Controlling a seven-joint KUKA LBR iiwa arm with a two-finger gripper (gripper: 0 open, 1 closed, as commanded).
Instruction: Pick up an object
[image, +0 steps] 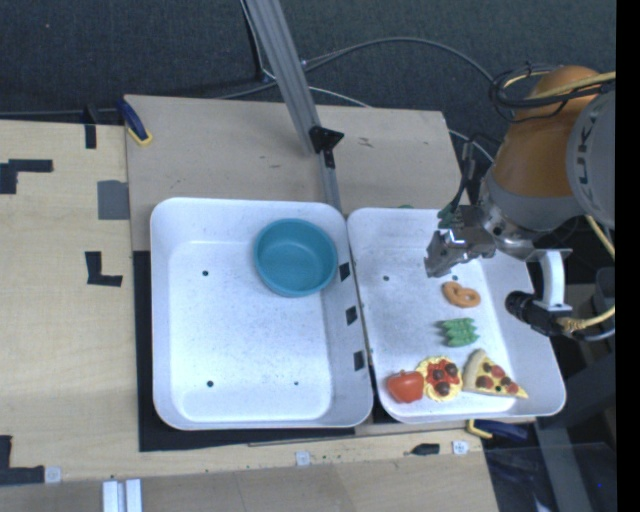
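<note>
The gripper (443, 262) hangs over the right bin (395, 300), just above the pretzel (461, 294); whether it is open I cannot tell. Below lie a green piece (458, 331), tomato (405, 386), round pizza (441, 378) and slice (490, 375); a blue bowl (294, 257) sits in the left bin (200, 330).

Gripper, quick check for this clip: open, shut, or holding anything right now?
Gripper: cannot be told whether open or shut; it hangs over the right bin, just above the pretzel, and nothing is visibly held.
</note>
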